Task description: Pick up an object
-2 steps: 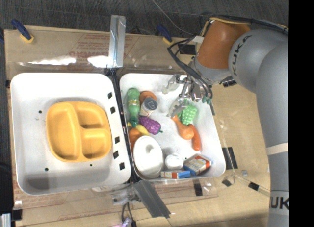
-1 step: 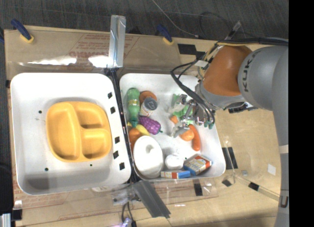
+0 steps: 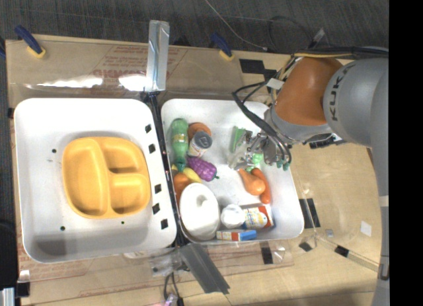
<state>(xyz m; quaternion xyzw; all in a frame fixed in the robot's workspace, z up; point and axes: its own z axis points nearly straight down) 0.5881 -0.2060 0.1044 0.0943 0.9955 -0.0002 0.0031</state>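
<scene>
The arm reaches in from the right and bends down over the right bin, presumably so the pincer can come at the clutter from above. The left bin lies well off to the pincer's left and holds a yellow tray, a likely drop-off rather than a target. Below and left of the pincer stands a white roll, bulky and probably too wide to grasp. Further left, against the bin's wall, lie a green bottle, a brown jar and a purple eggplant, packed close and awkward to single out. Just below the pincer lies a carrot, the nearest candidate and the one I judge it is lined up on. Whether the pincer is spread or pressed together I cannot tell; its tips are lost in wires and a green item just beside it.
</scene>
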